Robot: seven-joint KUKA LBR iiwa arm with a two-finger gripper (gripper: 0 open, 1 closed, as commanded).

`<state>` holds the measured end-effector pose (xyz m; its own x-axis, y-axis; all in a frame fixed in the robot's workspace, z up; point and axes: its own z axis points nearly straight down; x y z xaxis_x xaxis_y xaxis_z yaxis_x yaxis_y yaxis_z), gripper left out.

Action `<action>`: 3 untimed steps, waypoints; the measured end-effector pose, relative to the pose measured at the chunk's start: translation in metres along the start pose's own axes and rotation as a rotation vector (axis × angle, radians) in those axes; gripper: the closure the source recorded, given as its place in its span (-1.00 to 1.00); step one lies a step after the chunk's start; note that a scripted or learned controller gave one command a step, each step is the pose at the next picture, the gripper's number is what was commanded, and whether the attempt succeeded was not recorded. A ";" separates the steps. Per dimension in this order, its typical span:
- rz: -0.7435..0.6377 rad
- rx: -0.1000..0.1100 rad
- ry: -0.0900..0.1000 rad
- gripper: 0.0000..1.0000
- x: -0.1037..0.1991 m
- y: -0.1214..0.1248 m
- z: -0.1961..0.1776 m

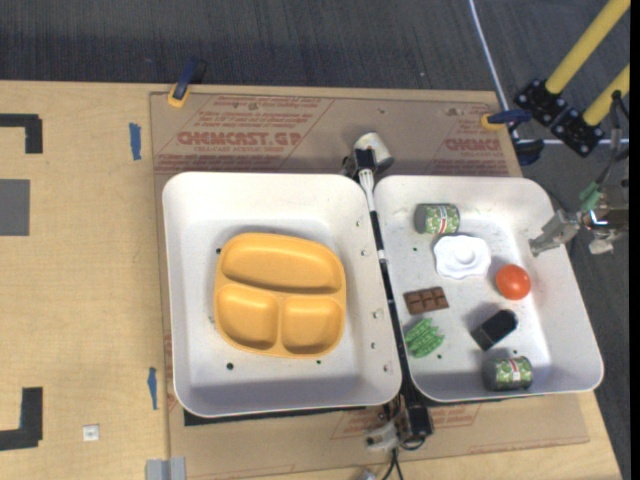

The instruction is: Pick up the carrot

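**At the right bin's far edge, a gripper hard to read**

Nearest me in the right bin [556, 320] stands a green-labelled can [508, 371], its print too small to read. Just behind it lie a black block [493, 328] and a green leafy piece [424, 338], then a brown chocolate bar [427, 299]. The carrot [513, 282], if I read it right, is the one orange-red thing, looking round from here, right of centre and near the bin's right wall. Farther back sit a white blob [462, 258] of unclear shape and a second can [436, 218] on its side. That makes two cans and one of everything else.

The left bin [190, 268] holds one yellow plate [280, 293] with three compartments.

The gripper [560, 230] hangs by the right bin's far right rim, apart from the carrot, partly cut off. Clenched or released, I cannot tell.
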<state>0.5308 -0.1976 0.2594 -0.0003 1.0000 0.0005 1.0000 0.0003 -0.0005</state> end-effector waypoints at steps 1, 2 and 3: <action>-0.001 -0.002 -0.001 1.00 0.000 0.001 -0.010; -0.096 0.001 0.001 1.00 0.074 -0.033 0.022; 0.382 0.004 0.001 1.00 0.154 -0.052 0.075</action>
<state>0.4790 -0.0437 0.1843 0.3722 0.9282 0.0006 0.9282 -0.3722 -0.0047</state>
